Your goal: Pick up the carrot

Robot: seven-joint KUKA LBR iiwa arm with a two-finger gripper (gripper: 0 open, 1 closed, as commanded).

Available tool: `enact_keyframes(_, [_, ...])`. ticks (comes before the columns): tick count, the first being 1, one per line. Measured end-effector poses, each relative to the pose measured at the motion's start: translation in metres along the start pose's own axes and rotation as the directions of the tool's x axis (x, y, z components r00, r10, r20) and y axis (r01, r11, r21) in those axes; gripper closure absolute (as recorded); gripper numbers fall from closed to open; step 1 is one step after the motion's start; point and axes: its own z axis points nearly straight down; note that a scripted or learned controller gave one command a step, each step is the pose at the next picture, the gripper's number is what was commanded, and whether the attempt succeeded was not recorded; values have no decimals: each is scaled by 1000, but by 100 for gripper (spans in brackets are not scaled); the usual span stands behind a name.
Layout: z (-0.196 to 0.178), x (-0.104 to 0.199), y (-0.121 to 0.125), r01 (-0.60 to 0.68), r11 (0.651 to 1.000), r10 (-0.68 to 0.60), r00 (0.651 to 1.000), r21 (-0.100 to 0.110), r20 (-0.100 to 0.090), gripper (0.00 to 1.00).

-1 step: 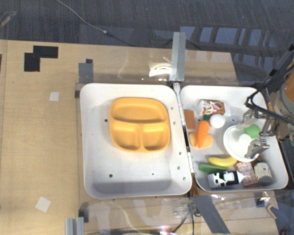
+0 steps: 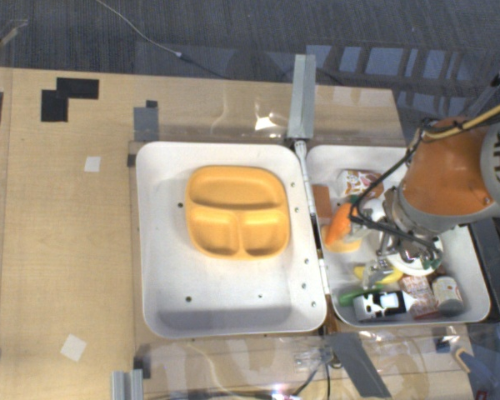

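The orange carrot (image 2: 340, 221) lies tilted in the left part of the right bin (image 2: 481, 302), beside a yellow piece. My gripper (image 2: 389, 261) hangs just right of the carrot and a little nearer the front, over the bin's middle, under the arm's orange band (image 2: 447, 173). Nothing shows between its fingers, and the carrot is apart from them.
The right bin also holds a printed packet (image 2: 357, 181), a brown block (image 2: 321, 199), a black-and-white bottle (image 2: 378, 303) and small jars (image 2: 444, 293) along the front. The left bin (image 2: 162, 307) bears a yellow divided plate (image 2: 237, 211). A metal divider post (image 2: 301, 98) stands between the bins.
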Motion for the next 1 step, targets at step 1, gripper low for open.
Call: enact_keyframes(1, [19,-63,-9,123,992,-123,992,12,23,0])
